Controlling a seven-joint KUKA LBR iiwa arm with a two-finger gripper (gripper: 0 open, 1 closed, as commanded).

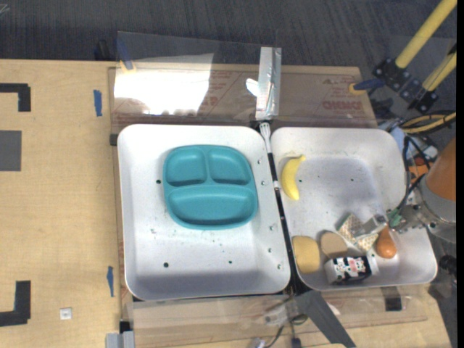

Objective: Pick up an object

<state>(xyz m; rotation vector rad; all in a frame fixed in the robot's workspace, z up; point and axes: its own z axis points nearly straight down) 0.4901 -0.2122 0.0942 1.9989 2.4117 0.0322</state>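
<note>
The right bin (341, 147) holds a yellow banana (291, 177) at its left wall. Along the bin's front lie a yellow-tan rounded lump (307, 253), a tan piece (334, 243) and a small black, white and red can (351, 268) on its side. A speckled pale piece (351, 228) sits in the middle right, and an orange ball-like object (386, 246) lies beside it. My gripper (377, 223) reaches in from the right, low over the bin, its tip between the speckled piece and the orange object.
The left bin (138, 194) carries a teal divided plate (210, 185). A clear plastic sheet and a metal strip (268, 82) stand behind the bins. Yellow poles and cables (417, 85) crowd the back right. The arm's body (442, 187) overhangs the right bin's right wall.
</note>
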